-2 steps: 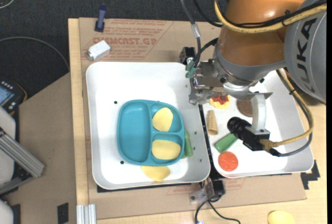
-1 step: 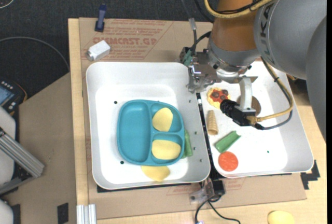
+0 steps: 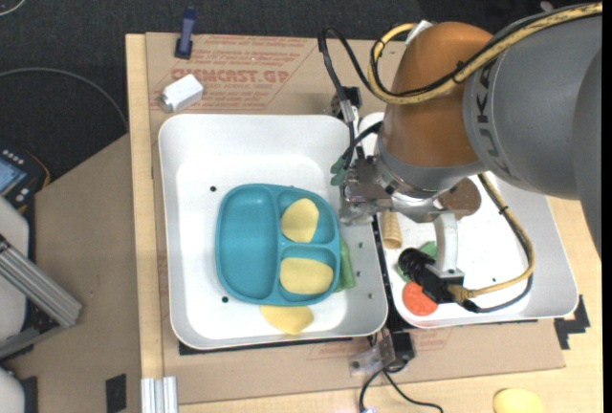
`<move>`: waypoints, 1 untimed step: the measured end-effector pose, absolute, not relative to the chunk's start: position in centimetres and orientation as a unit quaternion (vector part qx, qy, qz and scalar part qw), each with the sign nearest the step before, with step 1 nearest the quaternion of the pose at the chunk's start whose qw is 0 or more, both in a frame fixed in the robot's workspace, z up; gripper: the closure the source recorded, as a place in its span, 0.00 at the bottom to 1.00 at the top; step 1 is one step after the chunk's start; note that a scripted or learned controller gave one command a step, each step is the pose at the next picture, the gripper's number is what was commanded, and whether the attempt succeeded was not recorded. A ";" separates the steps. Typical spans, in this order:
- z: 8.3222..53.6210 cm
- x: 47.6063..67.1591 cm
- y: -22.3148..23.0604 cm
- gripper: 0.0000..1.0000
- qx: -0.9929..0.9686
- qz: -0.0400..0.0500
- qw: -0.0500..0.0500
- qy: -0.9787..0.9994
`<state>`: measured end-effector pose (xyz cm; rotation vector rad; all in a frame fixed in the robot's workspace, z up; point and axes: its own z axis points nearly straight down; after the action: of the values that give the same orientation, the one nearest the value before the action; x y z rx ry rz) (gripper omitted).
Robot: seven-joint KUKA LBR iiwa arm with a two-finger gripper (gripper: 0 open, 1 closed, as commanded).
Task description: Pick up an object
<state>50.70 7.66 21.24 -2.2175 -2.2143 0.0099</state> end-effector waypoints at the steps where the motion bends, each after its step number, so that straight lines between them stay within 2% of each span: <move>1: 32.1 49.3 5.6 1.00 -0.707 -0.004 -0.004 -0.707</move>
<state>49.27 5.62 32.12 -2.2271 -2.2260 -0.0139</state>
